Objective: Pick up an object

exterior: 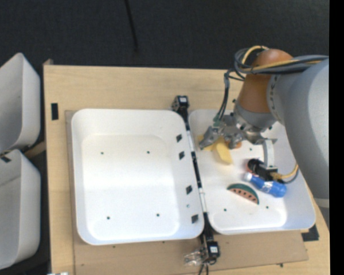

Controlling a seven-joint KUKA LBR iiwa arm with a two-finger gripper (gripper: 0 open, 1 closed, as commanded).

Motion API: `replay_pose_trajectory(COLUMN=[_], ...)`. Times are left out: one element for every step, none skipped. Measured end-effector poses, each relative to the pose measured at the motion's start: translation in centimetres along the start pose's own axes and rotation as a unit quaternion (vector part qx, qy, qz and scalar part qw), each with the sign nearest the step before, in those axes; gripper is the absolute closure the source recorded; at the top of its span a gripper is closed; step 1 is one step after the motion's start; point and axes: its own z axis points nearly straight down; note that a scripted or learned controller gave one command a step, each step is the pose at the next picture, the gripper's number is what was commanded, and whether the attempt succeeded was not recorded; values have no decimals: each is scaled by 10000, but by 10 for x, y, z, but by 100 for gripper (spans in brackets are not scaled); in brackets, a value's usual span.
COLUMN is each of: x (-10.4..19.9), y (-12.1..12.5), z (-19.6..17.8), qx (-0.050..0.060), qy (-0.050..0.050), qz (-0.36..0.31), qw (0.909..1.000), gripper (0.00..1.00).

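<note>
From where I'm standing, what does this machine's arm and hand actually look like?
The arm is a thick, rounded grey tube with a glossy orange band above the wrist. Dark cables, one yellowish, loop over the top of the band and run down its side. Below it sits a grey metal hand with slim, angular fingers.

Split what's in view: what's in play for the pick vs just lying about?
In play:
- tool, low over the right bin
- yellow piece, just beneath the tool
- watermelon-slice toy
- blue object

Lying about:
- left bin
- wooden bench
- small black clips along the seam between the bins
</note>
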Motion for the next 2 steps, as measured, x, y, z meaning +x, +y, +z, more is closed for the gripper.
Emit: replay_pose_trajectory(x=[-34, -98], y=[-88, -75], z=[1, 1], qx=[61, 61], qy=[7, 104], qz=[40, -28], qw=[10000, 9999], gripper=[0, 0])
